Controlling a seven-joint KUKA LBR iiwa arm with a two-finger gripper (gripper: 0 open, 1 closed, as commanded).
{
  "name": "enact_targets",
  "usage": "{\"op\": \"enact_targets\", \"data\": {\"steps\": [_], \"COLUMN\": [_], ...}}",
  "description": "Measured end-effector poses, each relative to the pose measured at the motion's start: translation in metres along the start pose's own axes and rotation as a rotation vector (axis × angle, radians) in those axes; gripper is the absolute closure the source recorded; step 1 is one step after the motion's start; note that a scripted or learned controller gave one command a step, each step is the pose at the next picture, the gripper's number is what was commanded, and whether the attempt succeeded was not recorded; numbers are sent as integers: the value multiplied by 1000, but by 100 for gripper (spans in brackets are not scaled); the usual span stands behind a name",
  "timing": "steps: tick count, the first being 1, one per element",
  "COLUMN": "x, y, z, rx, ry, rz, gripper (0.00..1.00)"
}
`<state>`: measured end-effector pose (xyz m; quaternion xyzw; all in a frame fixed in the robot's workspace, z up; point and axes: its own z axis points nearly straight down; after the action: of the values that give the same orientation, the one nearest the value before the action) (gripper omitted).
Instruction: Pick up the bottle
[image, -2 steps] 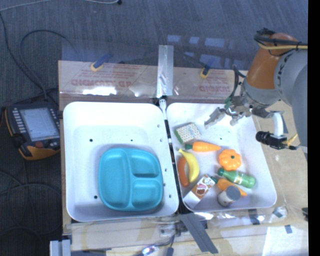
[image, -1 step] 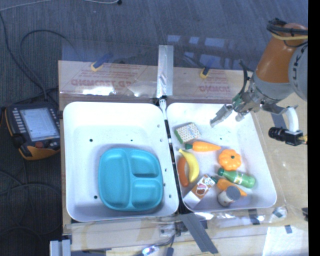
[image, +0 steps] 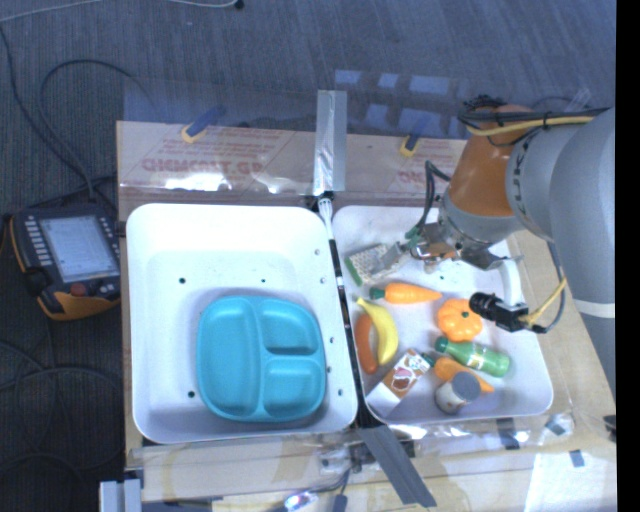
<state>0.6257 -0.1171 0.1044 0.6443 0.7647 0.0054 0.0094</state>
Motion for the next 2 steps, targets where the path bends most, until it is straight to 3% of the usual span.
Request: {"op": "enact_targets", "data": {"steps": [1, 2], "x": [9, 9], "y": [-32, -32], "z": [14, 13], "rx": [9, 9], "ry": [3, 3], "rz": [235, 234], "gripper": [0, 0]}}
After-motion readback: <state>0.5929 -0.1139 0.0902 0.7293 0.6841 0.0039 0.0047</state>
